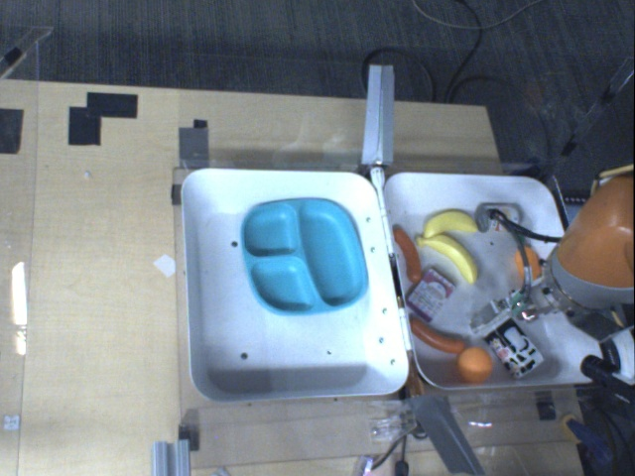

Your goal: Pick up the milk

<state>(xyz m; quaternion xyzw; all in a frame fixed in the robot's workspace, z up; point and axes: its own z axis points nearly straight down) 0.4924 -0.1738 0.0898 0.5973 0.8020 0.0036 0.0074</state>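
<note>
In the right bin, near its front right corner, lies a small white carton with black markings, which looks like the milk. My gripper hangs just above and behind it, at the end of the grey arm with the orange band reaching in from the right. The gripper's metal parts overlap the carton's upper edge, and I cannot tell whether they touch it.
The right bin also holds two bananas, a purple and white packet, two reddish sausages, an orange and an orange carrot-like piece. A blue divided plate lies in the left bin.
</note>
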